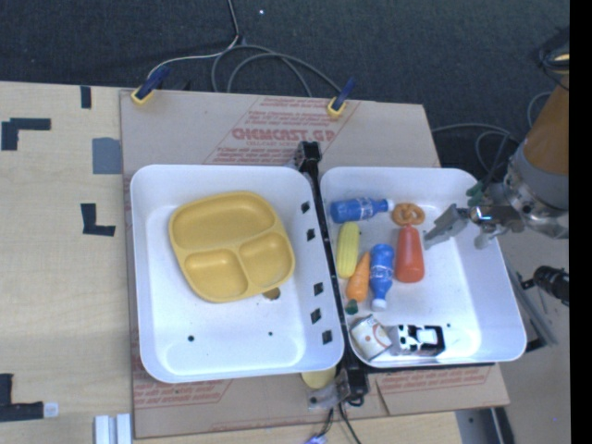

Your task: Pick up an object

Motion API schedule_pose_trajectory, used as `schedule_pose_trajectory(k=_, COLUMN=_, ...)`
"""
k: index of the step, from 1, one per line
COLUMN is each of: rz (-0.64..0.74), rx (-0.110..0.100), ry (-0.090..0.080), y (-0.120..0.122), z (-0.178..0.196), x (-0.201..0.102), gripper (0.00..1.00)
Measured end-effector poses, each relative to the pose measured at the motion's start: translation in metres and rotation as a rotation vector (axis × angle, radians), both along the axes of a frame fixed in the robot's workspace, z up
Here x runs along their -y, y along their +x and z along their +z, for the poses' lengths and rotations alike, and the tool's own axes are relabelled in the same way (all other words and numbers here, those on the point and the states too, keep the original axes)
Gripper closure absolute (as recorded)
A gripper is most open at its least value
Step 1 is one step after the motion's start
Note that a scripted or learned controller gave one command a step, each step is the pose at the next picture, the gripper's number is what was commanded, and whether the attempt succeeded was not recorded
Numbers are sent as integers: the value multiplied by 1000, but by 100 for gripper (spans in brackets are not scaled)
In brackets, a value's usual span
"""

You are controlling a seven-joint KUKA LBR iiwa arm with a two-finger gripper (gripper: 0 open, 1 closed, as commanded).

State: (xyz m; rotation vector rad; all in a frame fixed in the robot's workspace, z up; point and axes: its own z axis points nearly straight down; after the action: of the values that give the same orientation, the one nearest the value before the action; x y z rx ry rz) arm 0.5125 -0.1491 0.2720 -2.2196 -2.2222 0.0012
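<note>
The right bin (481,276) holds several toys. A blue bottle (358,210) lies near its back left, with a brown pretzel-like piece (407,215) beside it. Below them lie a yellow corn cob (348,249), an orange carrot (359,277), a second blue bottle (382,271) and a red-orange bottle (410,253). A black-and-white cow toy (418,339) and a white piece (370,336) rest at the front. My gripper (453,241) hovers over the right part of this bin, just right of the red-orange bottle. It is open and holds nothing.
The left bin (157,340) carries a yellow divided plate (232,244). A black divider (319,248) runs between the bins. Cables (231,58) and clamps lie behind the bins on the cardboard sheet. The arm's grey wrist (541,178) fills the right edge.
</note>
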Motion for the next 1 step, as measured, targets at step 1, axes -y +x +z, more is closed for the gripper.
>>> schedule_pose_trajectory(k=1, rz=2, rx=-4, ry=0, y=53, z=-86, x=-4, gripper=0)
